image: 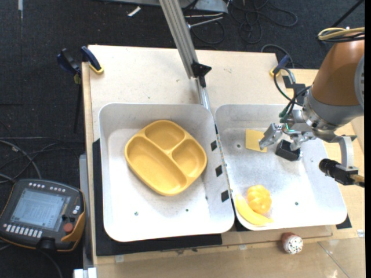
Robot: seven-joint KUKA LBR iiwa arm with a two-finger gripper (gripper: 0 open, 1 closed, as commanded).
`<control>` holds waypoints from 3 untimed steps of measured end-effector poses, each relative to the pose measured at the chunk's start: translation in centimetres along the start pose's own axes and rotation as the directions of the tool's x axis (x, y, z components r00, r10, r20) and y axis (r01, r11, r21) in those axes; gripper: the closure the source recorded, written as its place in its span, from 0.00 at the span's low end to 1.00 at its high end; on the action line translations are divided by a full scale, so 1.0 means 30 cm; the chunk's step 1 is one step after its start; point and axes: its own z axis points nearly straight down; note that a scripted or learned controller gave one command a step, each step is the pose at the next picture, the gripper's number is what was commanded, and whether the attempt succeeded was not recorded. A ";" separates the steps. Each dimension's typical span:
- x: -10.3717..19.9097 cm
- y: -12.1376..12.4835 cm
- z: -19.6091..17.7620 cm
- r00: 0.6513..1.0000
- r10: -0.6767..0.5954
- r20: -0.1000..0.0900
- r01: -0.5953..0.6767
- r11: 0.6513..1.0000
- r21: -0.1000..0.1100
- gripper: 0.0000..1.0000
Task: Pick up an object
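- Looking down on the bench [151, 74], I see two white bins side by side: the left bin [116, 213] and the right bin [324, 207].
- I take the right bin as my landmark for all places.
- The arm [342, 80] reaches in over the far right part of the right bin, with its orange band above the wrist.
- The gripper [279, 141] hangs low over the far half of the right bin, near the middle of its width.
- Its fingers stand apart, one grey finger [269, 136] on the left and one dark finger [287, 150] on the right, and I see nothing between them.
- A flat yellow piece [254, 140] lies in the far part of the right bin, just beside the grey finger; I cannot tell if they touch.
- A yellow lump [259, 198] lies in the near part of the right bin, left of its middle.
- A banana [250, 214] lies at the near left edge of the right bin, touching the lump.
- A yellow plate [166, 156] with three compartments lies in the left bin, well apart from the right bin's things.
- A small spotted ball [293, 244] rests on the bench just in front of the right bin.
- A pendant [40, 210] with a screen lies on the floor, far to the left of the right bin.
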 end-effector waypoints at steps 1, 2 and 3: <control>-0.022 -0.028 0.176 1.000 0.002 0.000 -0.002 1.000 0.004 0.00; 0.011 -0.049 0.359 1.000 0.001 -0.001 -0.001 1.000 0.005 0.00; 0.013 -0.049 0.400 1.000 0.001 0.001 -0.001 1.000 -0.001 0.00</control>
